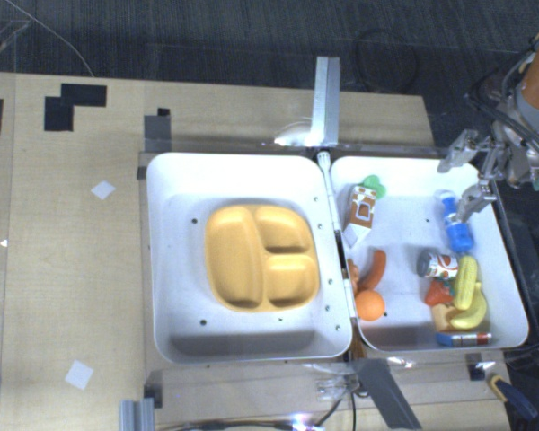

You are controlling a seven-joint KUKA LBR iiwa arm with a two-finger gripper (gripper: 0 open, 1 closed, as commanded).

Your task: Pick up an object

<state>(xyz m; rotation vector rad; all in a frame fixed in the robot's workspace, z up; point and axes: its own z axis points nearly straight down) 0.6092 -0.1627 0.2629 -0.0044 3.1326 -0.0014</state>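
Front of desk [63,312]: two white bins side by side. Left bin [175,330] holds a yellow divided tray [259,257], nothing else in it. Right bin [404,335]: orange [370,305] at near-left corner w/ a carrot [374,268] just behind; small carton [362,208] by the left wall; blue bottle [456,227], can [438,265], banana [468,293], marker [463,338] along the right side. Hand [474,167] released, fingers spread, grasping nothing, over bin's far-right corner, just above the bottle.

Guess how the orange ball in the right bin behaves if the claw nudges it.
The orange ball looks round and smooth, so it will probably roll. It sits near the bin wall beside a sausage-shaped toy, which may stop it. It looks light, likely plastic.
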